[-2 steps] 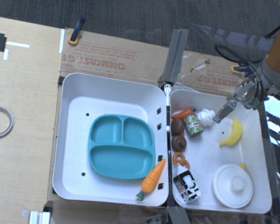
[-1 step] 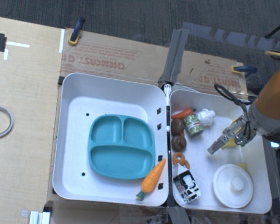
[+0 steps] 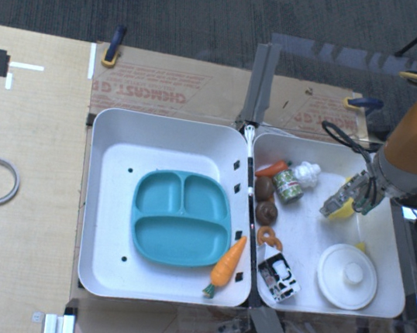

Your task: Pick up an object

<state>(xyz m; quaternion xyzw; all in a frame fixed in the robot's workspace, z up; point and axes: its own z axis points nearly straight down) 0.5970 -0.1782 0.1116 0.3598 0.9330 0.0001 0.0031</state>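
Nearest you, the black-and-white packet lies untouched; your claw hangs above a yellow object, grip state undeterminable.

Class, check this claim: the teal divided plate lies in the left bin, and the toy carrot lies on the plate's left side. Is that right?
Not quite. The camera view shows the plate in the left bin, but the carrot lies at the plate's lower right edge, not its left side.

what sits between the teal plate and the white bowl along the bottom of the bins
In the camera view, a toy carrot leans beside the teal plate, then the bin walls, then a black-and-white packet before the white bowl.
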